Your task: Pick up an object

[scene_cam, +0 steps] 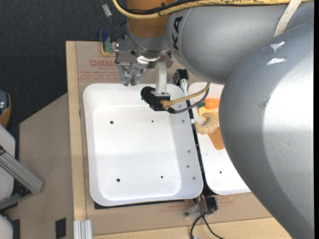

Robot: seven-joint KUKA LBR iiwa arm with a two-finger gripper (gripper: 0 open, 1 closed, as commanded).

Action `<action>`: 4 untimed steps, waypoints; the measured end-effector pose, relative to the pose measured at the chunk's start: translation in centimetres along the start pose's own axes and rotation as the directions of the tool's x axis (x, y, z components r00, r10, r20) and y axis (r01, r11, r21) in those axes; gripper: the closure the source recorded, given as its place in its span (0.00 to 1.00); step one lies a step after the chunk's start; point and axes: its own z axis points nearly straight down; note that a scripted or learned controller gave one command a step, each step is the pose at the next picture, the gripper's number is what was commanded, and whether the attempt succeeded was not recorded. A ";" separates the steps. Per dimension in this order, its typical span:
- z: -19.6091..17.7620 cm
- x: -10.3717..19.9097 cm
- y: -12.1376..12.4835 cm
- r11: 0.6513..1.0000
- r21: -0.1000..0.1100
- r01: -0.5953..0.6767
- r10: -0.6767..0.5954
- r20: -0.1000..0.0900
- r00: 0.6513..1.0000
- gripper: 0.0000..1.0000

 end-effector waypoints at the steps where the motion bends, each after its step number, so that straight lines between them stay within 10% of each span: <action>1: -4.6 -3.8 3.5 1.000 -0.005 -0.004 0.004 0.000 1.000 1.00; 4: -0.5 0.0 3.2 1.000 0.005 0.001 -0.001 0.001 1.000 1.00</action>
